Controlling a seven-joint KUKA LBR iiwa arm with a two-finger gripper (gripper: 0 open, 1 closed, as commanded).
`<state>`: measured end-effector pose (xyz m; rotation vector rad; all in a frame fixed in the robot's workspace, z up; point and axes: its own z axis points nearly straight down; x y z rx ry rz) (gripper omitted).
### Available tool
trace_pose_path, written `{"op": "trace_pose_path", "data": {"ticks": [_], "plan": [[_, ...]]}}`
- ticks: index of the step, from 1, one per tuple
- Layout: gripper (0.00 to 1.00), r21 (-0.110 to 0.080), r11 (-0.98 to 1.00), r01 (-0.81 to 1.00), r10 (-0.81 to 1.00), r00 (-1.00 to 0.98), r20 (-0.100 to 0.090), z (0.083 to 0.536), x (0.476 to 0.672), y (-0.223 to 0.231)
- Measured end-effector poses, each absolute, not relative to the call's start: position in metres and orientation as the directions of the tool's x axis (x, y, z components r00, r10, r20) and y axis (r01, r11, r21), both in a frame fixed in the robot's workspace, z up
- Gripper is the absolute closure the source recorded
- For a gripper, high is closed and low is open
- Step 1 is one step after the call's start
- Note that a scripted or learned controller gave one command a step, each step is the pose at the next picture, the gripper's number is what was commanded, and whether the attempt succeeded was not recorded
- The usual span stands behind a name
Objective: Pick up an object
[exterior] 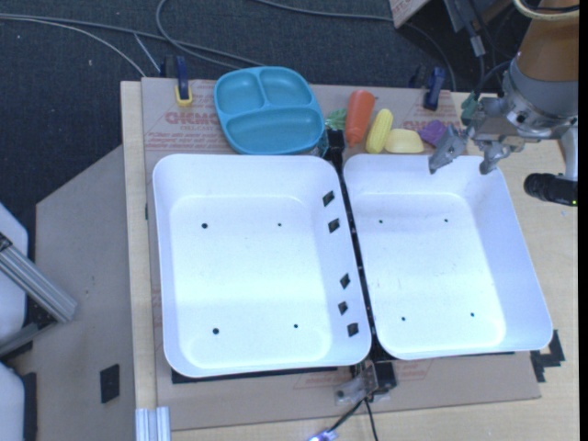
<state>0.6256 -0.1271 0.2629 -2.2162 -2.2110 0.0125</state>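
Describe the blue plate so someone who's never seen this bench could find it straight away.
Start at the left white bin and look just past its far edge. The blue plate lies flat there on the board. It is divided into compartments, and is far larger than the small toy foods to its right.

Grey arm [537,90], orange band, metal pincer [466,157]

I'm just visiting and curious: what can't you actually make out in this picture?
- Purple toy, camera view: partly behind the gripper, so its shape is unclear.
- Green piece, camera view: mostly hidden behind the blue plate and orange carrot.
- Arm, camera view: cut off by the top edge.
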Motion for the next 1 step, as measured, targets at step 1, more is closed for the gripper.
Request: {"op": "trace_pose_path", "data": {"ticks": [1], "plan": [[0.0,-0.001,0.0,1.0,1.0,0.0,0.0,0.2703,0.6277,-0.1269]]}}
